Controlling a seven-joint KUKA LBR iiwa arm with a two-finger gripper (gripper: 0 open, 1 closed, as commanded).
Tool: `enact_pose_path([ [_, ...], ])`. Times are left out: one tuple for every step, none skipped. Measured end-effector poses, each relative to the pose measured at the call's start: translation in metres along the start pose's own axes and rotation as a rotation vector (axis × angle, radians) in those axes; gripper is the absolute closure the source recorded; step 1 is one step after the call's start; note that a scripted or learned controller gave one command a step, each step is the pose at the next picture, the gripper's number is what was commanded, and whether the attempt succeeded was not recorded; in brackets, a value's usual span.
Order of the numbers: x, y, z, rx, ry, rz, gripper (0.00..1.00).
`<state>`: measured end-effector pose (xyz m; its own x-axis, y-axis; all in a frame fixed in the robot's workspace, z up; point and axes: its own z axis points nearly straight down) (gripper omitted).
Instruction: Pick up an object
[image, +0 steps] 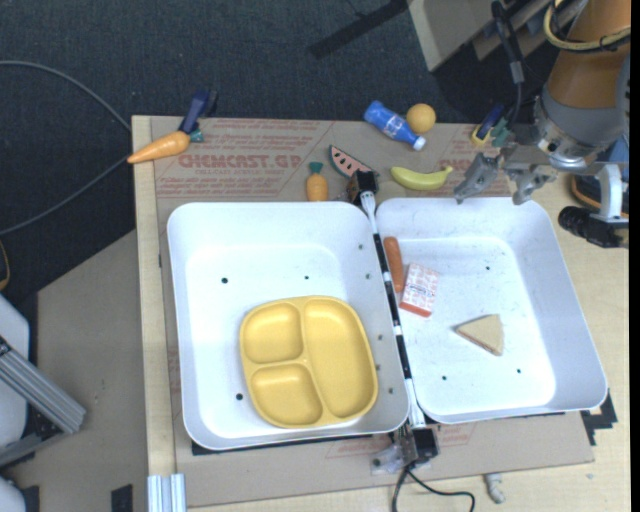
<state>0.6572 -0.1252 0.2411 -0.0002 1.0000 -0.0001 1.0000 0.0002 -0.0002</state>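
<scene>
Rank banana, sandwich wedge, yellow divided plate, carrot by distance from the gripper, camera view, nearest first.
From the gripper, above the right bin's far edge:
1. Banana, on the bench just beyond the right bin.
2. Sandwich wedge, in the right bin.
3. Yellow divided plate, in the left bin.
4. Carrot, at the bench's far left corner.

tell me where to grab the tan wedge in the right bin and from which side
Likely from straight above, closing across the two slanted edges near the middle of the tan wedge. It lies flat on the right bin floor with open space around it, so a side approach offers little to grip.
</scene>
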Motion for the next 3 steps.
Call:
enact_pose_path([
  [-0.047,-0.102,0.099,0.004,0.0,0.003,0.0],
  [-0.028,-0.136,0.157,0.001,0.001,0.001,0.0],
  [-0.028,-0.135,0.147,-0.002,0.0,0.002,1.0],
])
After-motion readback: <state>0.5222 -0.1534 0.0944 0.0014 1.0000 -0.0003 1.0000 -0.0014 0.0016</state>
